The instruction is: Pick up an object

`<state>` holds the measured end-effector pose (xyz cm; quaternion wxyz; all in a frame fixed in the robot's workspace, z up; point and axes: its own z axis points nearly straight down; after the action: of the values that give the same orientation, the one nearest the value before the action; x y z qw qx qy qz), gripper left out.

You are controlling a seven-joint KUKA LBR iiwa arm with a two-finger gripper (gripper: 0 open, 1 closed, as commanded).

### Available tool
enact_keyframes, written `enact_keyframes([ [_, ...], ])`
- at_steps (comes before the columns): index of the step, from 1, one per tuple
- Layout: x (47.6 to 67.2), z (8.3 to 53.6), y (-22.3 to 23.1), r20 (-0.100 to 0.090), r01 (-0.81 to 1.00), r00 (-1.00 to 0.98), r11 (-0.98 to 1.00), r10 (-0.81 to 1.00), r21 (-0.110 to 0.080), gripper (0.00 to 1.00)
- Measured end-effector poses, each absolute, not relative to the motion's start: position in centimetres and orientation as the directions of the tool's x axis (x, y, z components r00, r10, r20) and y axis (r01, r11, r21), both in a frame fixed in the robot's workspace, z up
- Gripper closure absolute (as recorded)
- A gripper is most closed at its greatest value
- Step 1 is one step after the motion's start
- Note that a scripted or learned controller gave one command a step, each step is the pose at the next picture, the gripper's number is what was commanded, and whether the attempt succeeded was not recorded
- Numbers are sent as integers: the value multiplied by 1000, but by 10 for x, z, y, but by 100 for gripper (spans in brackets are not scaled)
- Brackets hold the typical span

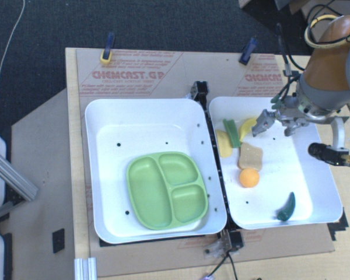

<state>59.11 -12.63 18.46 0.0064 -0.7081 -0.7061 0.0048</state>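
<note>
The right bin (pixel 321 179) holds several small objects: a green stick (pixel 231 132), a yellow piece (pixel 223 144) by the bin's left wall, another yellow piece (pixel 247 125), a tan block (pixel 251 156), an orange ball (pixel 249 178) and a dark green pepper (pixel 286 207) near the front. My gripper (pixel 276 126) hangs over the back of this bin, just right of the second yellow piece. Its two fingers stand apart, open, with nothing between them.
The left bin (pixel 105 127) holds a green divided plate (pixel 166 188) toward its front. A black clip (pixel 199 90) sits where the two bins meet at the back. Bare bin floor lies right of the orange ball. A black part of the arm (pixel 326 152) overhangs the right rim.
</note>
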Motion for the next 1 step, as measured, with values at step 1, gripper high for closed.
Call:
enact_keyframes([
  [1,594,193,-126,0,1000,0,0,1000,-1,0],
])
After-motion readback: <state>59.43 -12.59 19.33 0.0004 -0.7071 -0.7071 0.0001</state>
